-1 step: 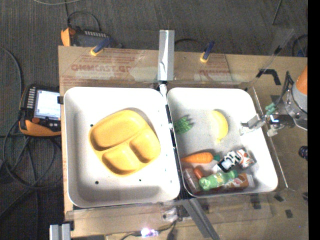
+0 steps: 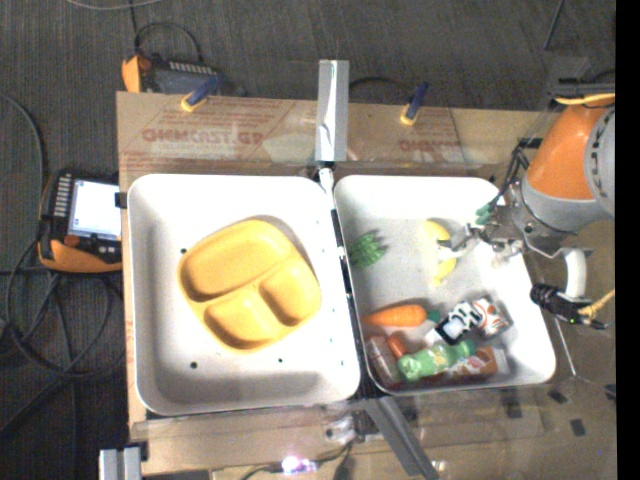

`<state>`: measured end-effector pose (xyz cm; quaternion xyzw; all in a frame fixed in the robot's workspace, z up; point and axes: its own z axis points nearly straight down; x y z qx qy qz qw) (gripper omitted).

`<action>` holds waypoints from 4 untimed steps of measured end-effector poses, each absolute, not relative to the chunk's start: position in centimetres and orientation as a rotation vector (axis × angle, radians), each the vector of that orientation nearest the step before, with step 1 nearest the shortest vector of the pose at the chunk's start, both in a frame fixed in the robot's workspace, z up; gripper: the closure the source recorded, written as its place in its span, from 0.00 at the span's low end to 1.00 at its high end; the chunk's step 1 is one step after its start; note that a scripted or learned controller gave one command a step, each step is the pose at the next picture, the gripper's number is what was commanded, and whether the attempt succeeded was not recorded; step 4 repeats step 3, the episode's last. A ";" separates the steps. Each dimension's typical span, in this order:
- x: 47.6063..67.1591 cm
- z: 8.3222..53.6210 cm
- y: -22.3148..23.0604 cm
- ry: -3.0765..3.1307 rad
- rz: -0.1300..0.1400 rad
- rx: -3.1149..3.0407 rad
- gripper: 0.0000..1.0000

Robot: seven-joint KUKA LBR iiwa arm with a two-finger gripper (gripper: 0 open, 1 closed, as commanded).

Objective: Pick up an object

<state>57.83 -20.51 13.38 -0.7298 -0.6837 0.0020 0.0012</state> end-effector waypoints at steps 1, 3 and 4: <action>62.4 18.3 -21.0 -1.948 0.006 -2.465 0.00; 56.5 14.3 -19.1 -2.124 0.004 -2.313 0.00; 56.5 14.3 -19.1 -2.124 0.004 -2.313 0.00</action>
